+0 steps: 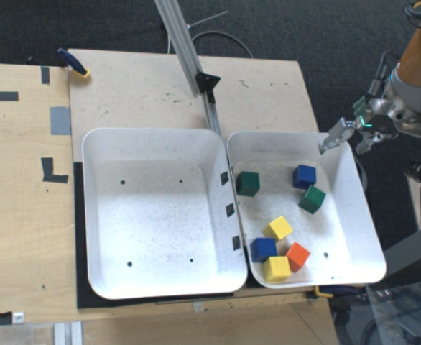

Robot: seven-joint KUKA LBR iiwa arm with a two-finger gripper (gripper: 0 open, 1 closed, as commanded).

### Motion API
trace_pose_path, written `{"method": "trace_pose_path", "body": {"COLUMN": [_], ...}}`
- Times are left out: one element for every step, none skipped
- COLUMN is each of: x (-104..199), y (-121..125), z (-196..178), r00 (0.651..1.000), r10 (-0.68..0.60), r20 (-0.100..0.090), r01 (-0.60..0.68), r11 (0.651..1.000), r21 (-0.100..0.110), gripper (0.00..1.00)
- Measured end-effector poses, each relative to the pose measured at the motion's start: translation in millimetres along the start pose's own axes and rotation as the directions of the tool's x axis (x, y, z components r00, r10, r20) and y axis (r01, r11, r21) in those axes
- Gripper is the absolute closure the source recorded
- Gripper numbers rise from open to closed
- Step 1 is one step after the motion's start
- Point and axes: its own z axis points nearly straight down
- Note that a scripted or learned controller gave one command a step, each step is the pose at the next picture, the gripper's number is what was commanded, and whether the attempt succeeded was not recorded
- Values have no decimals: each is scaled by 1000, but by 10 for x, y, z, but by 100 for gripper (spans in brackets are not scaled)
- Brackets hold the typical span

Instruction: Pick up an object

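Gripper [347, 136] hung over the right bin's [354, 192] 1 o'clock rim, couldn't tell its jaws' state. I'd have gone for the lone blue cube [304, 175], away from the clump.

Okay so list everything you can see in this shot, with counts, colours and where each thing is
Bins: 2, white, side by side on the bench: left bin, right bin.
Green cubes: 2, right bin, far half.
Blue cubes: 2, right bin, one far, one near.
Yellow cubes: 2, right bin, near half.
Orange-red cube: 1, right bin, near, beside the yellow one.
Metal rail: 1, grey, slanting in from the top.
Clamp: 1, blue and yellow, bench's far left.
Gripper: 1, grey, above the right bin's far right corner.
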Motion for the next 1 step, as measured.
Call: {"method": "trace_pose_path", "body": {"x": [-55], "y": [30], "z": [464], "r00": [1000], "r10": [1], "r20": [0], "r01": [-1], "r11": [1000], "r21": [5], "gripper": [0]}}
